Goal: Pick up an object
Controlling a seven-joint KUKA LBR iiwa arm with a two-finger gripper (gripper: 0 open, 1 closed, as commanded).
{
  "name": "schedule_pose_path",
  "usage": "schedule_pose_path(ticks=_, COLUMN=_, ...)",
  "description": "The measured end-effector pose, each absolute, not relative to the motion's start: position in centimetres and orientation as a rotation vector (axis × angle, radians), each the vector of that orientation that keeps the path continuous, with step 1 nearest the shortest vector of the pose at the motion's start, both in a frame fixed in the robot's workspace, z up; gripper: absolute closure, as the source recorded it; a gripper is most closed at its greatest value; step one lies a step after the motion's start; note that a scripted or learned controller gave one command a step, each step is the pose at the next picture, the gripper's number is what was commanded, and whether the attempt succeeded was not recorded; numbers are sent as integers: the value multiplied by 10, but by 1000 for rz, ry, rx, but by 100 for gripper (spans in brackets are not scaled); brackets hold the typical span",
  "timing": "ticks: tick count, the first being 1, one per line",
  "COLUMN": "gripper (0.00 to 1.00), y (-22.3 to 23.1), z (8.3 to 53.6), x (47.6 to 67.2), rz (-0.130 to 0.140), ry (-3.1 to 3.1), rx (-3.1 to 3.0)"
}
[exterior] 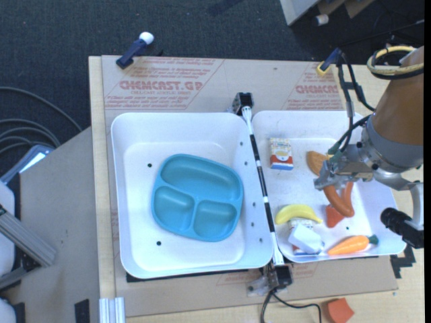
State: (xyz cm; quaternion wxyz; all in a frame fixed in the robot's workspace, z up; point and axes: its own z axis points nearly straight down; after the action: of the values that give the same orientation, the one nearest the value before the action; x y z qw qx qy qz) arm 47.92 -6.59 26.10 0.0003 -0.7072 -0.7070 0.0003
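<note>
Here, working up from the near edge of the right white plastic bin (377,204), a long orange toy carrot (351,245) is lying along the front wall, with a small white block-shaped toy (304,238) just beside its left end and a curved yellow toy banana (297,212) touching that block from above. Behind these, a small red wedge (334,215) is sitting just under a reddish-orange sausage-shaped toy (341,200), and the grey two-finger gripper (335,177) is hanging directly over the sausage's upper end; whether its fingers are apart or closed, and whether they have hold of anything, I cannot tell, since the wrist is hiding them. An orange rounded piece (316,161) is lying just left of the gripper, and farther back a small white and red carton (281,154) is standing well apart from the cluster. In the left white bin (128,180) a blue three-compartment plastic tray (197,197) is resting flat. The sausage looks like the likeliest target; to do this well, I judge the arm should be straddling it across its narrow width, descending squarely so no finger lands on the red wedge or the orange piece, and closing fully before lifting straight up.
</note>
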Motion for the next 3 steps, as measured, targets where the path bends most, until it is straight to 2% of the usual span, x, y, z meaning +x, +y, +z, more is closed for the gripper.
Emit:
schedule_pose_path(ticks=1, gripper=100, y=-2, z=227, x=479, rz=2, ry=-2220, rx=-2219)
schedule_pose_path(ticks=2, gripper=100, y=-30, z=242, x=479, rz=1, ry=-2221, rx=-2222)
schedule_pose_path(ticks=3, gripper=100, y=-61, z=254, x=489, rz=1, ry=-2221, rx=-2222)
